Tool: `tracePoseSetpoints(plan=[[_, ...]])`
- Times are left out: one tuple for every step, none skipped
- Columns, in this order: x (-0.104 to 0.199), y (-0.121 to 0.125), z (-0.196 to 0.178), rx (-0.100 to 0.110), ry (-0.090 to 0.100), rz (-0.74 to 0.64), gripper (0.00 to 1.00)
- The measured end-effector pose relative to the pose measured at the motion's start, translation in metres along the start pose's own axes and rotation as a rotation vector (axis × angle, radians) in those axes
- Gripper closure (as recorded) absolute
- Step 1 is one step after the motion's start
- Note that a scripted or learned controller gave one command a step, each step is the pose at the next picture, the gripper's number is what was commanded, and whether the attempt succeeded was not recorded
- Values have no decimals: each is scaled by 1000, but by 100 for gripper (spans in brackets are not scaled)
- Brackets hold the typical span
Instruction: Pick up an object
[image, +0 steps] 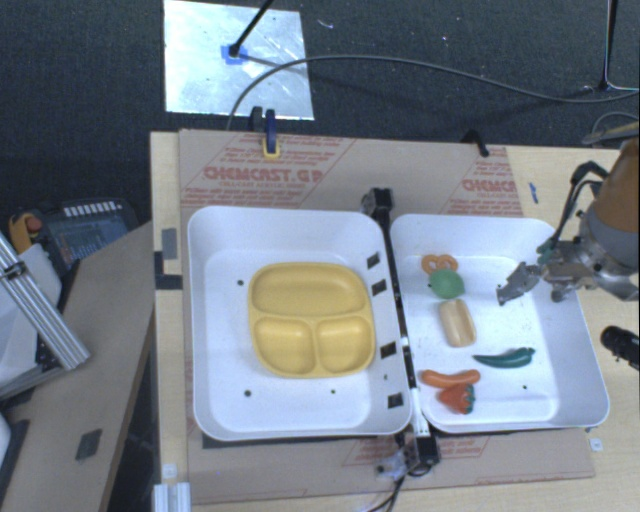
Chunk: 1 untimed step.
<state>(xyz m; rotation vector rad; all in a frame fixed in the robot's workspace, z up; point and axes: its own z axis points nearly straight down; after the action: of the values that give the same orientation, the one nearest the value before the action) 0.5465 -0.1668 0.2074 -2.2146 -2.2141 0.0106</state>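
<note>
Tool (512, 285), grip state unclear, hovers beside a tan, oblong hot-dog bun (457, 323).

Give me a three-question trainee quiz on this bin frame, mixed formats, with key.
1. True or false: the yellow tray lies in the right bin.
2. Which item lies nearest the tool? A) hot dog bun B) green chili C) pretzel
3. Fill in: the yellow tray has ___ compartments.

Key: 1 false, it lies in the left bin. 2 A. 3 three.
</note>
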Motion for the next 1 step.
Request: tracePoseSetpoints(plan=[[1, 3, -7, -13, -3, -3, 0]])
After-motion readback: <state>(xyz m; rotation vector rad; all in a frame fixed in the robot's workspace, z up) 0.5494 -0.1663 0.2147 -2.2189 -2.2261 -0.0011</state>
